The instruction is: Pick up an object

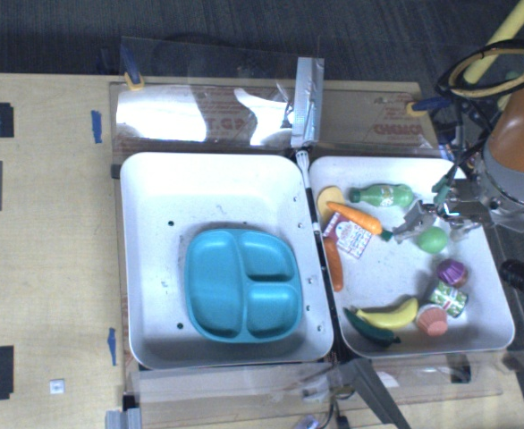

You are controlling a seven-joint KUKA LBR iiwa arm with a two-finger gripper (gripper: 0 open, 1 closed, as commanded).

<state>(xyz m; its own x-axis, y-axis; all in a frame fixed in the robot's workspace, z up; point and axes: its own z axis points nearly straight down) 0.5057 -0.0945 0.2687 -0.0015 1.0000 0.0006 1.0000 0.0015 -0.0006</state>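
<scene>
The right bin [497, 280] holds several toy foods. A green bottle [383, 195] lies at the back, with an orange carrot [359, 218] and a red and white packet [351, 238] in front of it. A green ball [434, 241] sits right of centre. My gripper [433, 227] hangs over this ball, open, with one finger on each side of it. Nearer the front are a purple piece [452, 272], a small can [450, 300], a pink piece [431, 322] and a banana [390, 314].
The left bin [146, 239] bears a blue divided plate [242, 284]. An orange sausage shape [334, 262] lies along the right bin's left wall, and a yellow piece [328, 197] sits at its back left. Cables and the arm crowd the right side.
</scene>
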